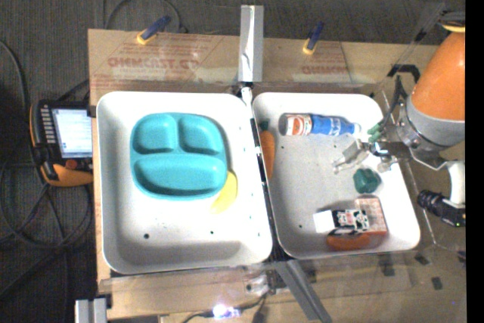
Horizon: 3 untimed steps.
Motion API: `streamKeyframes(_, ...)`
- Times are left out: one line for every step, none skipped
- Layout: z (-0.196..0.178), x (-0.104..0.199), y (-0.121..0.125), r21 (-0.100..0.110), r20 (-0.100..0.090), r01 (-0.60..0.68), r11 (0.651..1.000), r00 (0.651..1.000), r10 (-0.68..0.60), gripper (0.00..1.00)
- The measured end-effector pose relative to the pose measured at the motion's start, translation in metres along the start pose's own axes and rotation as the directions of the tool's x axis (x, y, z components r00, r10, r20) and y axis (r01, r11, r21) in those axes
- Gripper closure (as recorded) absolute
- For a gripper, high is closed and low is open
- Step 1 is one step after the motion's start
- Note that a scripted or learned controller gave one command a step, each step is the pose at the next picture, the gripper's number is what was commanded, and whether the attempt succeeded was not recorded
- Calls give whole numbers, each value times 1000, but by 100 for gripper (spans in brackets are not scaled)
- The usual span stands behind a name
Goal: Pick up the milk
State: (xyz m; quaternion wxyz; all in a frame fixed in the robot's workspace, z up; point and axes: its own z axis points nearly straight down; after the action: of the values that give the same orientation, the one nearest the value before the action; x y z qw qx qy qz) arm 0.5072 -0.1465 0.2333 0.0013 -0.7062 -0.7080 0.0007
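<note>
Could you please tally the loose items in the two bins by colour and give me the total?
Teal: 2, tray and small green-teal piece
Yellow: 1, banana
Orange: 2, carrot and the piece under the carton
Blue and white: 1, bottle
White and red: 1, milk carton
Total: 7

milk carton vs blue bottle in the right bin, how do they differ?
The milk carton is boxy, white with dark print, near the front wall. The blue bottle is round, longer, blue with a white and red end, near the back wall. Both lie on their sides in the right bin.
</note>
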Motion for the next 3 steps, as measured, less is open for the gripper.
streamKeyframes(133,16,-24,0,-1,115,993,993,-115,0)
streamKeyframes(55,-18,-23,-1,1,137,991,991,-137,0)
streamKeyframes(144,3,-20,-13,5,146,989,989,-146,0)
